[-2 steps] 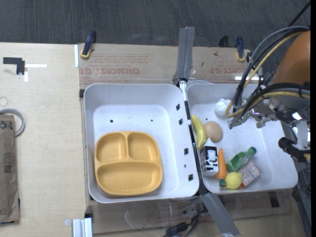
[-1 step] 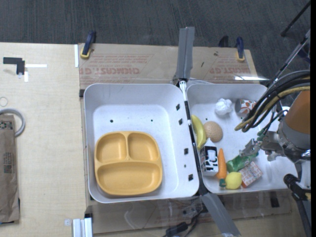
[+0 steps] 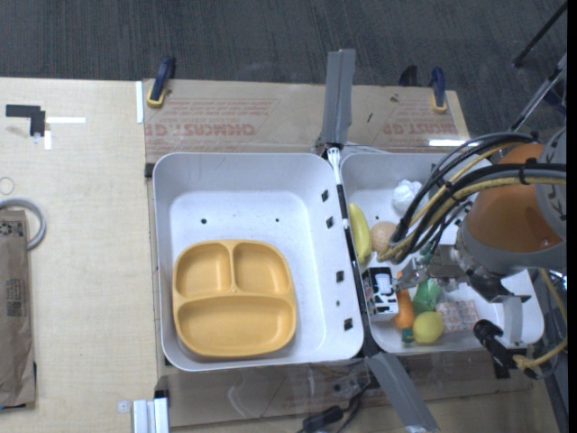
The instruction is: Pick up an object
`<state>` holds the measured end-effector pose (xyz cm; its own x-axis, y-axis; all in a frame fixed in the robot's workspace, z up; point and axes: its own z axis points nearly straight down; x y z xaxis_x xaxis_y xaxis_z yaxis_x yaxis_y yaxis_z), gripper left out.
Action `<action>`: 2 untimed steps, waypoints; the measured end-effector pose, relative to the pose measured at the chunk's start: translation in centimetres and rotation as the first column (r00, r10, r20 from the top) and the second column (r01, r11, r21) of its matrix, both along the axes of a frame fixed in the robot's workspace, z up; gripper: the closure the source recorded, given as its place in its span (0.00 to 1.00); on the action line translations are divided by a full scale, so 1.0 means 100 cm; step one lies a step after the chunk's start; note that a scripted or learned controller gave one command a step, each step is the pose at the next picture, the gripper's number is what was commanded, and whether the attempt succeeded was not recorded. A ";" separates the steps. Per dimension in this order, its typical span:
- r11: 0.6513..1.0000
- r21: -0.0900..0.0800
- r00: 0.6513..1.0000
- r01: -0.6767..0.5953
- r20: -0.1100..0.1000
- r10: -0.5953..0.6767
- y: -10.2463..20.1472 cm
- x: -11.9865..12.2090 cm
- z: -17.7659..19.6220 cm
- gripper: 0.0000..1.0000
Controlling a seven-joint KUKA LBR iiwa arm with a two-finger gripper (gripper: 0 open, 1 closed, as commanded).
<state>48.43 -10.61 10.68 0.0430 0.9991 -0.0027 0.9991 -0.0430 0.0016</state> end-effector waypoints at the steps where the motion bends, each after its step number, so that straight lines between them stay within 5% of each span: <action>1: 0.948 -0.022 0.948 -0.318 0.011 0.319 -0.005 0.026 -0.003 0.00; 2: 0.998 0.001 0.998 0.057 -0.001 -0.057 -0.007 -0.007 -0.014 0.00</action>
